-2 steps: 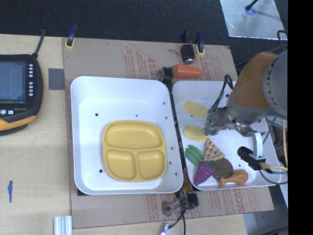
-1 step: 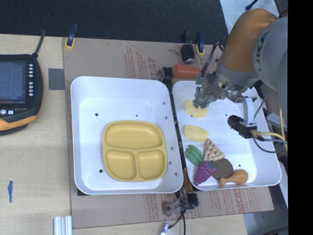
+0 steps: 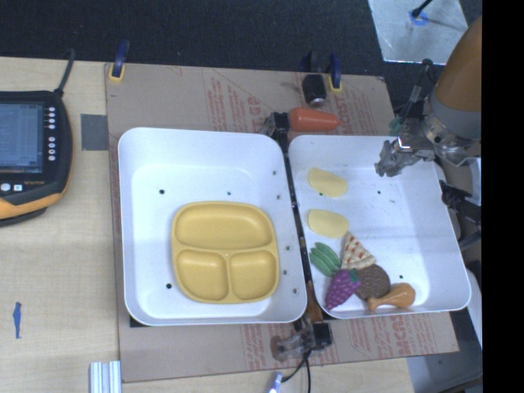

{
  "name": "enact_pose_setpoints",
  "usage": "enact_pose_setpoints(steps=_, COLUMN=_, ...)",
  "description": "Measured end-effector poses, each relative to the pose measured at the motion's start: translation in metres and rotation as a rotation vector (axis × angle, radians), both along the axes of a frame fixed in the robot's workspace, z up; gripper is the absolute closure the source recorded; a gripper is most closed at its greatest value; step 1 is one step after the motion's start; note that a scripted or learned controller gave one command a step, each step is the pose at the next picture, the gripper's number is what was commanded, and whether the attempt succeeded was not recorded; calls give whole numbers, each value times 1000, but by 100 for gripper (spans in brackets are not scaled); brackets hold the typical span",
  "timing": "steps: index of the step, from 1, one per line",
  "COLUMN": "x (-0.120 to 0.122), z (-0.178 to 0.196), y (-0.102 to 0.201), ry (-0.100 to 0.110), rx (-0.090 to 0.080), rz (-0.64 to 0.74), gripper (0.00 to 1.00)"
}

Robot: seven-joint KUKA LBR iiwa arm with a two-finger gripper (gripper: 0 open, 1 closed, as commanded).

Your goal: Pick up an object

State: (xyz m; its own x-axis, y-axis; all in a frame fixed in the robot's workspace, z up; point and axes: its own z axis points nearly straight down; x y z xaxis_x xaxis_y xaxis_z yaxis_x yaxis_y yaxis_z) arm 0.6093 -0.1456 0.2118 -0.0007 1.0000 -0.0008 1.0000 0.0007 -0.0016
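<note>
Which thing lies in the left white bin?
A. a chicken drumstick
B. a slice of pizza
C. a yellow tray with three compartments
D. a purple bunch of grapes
C: the yellow tray with three compartments lies in the left bin, while the grapes, pizza slice and drumstick all lie in the right bin.

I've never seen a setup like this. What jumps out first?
A big yellow divided tray sits in the left white bin. In the right bin, toy foods cluster at the near-left corner, among them purple grapes and a pizza slice. The gripper hangs over that bin's far-right part.
</note>
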Motion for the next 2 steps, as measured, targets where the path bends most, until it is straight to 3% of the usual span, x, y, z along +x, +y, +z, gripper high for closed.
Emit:
enact_pose_setpoints(steps=1, x=0, z=0, y=1, ry=1, rx=1, rz=2, gripper=0)
enact_pose_setpoints(steps=2, x=-61, z=9, y=11, ry=2, rx=0, rz=2, gripper=0)
